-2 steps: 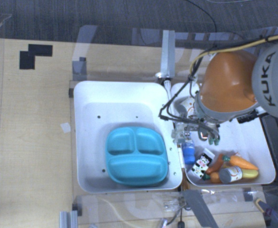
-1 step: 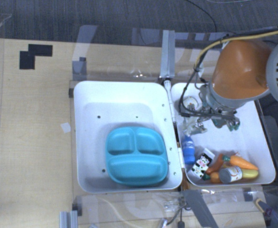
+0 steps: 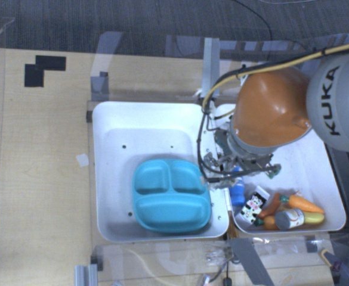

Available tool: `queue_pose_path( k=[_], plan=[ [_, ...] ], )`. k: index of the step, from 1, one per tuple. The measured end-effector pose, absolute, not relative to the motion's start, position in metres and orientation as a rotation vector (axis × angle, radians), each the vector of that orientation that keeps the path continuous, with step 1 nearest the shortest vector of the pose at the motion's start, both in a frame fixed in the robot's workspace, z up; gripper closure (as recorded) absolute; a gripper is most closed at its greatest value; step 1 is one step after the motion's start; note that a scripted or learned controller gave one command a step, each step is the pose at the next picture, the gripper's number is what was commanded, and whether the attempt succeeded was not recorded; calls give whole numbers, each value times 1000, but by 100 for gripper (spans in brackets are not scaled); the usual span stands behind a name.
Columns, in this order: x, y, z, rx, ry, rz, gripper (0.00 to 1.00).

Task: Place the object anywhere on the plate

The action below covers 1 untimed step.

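A light blue plate (image 3: 171, 195) with three compartments lies in the left bin (image 3: 117, 154), toward its front right. My gripper (image 3: 231, 174) reaches down into the right bin (image 3: 332, 195) near its left wall, just right of the plate; the wrist and orange band (image 3: 269, 109) hide its fingers. A blue object (image 3: 238, 193) sits directly below the gripper. Beside it lie a black-and-white toy (image 3: 255, 206), a carrot (image 3: 305, 203), a grey cylinder (image 3: 289, 218) and a yellow piece (image 3: 315, 218).
The divider between the two bins (image 3: 225, 204) runs just right of the plate. A yellow and black cable (image 3: 246, 70) loops over the arm. A metal frame post (image 3: 210, 64) stands behind the bins.
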State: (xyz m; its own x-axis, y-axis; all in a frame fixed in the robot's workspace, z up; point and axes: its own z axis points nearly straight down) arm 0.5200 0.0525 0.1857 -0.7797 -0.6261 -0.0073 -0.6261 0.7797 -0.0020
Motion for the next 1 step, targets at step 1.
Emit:
queue_pose_path(
  k=[1],
  plan=[
    [520,30,251,-1069,2940,-3,100]
  ],
)
